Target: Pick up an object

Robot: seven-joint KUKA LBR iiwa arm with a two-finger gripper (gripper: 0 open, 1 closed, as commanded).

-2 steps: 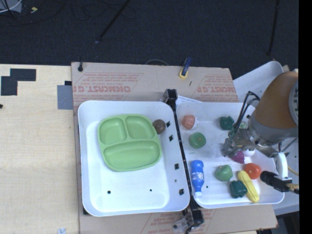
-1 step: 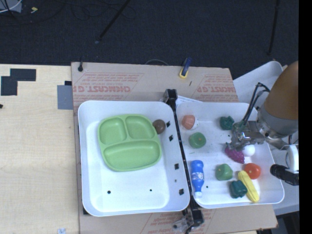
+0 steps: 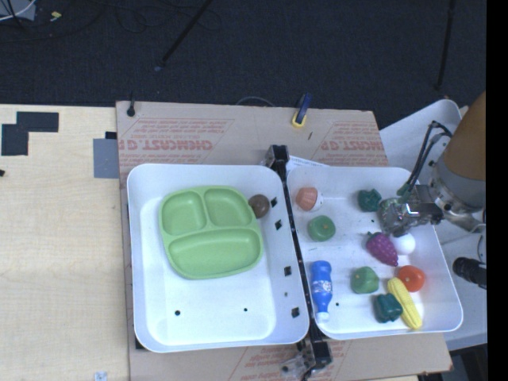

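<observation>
Here the hand (image 3: 394, 217) hovers low over the right bin (image 3: 452, 308), and whether it is wide or narrow I cannot tell. Just below it lies a purple grape bunch (image 3: 382, 248), with a white ball (image 3: 406, 244) touching the bunch's right side. Just up and left of the hand sits a dark green toy (image 3: 368, 200). Further down are a red tomato (image 3: 410, 277) and yellow corn (image 3: 406, 302). Well to its left, the left bin (image 3: 151, 324) holds a green divided plate (image 3: 210, 231).
</observation>
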